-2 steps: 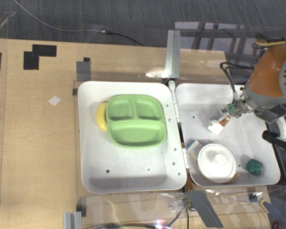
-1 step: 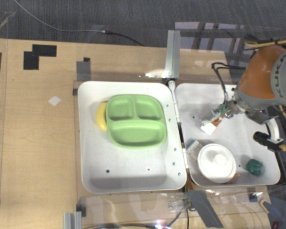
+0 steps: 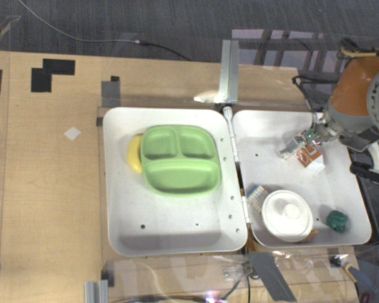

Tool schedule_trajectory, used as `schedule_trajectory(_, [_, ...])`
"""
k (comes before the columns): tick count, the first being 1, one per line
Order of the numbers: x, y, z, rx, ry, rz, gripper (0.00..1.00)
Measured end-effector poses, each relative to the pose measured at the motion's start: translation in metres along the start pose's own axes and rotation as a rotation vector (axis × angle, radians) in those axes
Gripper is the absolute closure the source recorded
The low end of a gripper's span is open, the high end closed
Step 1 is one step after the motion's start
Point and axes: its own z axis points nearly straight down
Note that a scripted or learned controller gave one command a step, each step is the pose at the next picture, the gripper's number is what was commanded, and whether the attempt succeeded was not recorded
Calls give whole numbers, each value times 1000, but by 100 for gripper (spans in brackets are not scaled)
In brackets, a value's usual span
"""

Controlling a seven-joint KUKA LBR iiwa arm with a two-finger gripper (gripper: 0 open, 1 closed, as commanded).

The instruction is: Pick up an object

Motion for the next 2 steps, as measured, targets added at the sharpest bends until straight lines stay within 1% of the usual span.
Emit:
schedule_trajectory(1, [-2, -11, -53, 1, 1, -232, 0])
schedule_trajectory(2, [-12, -9, 2, 4, 3, 78, 0])
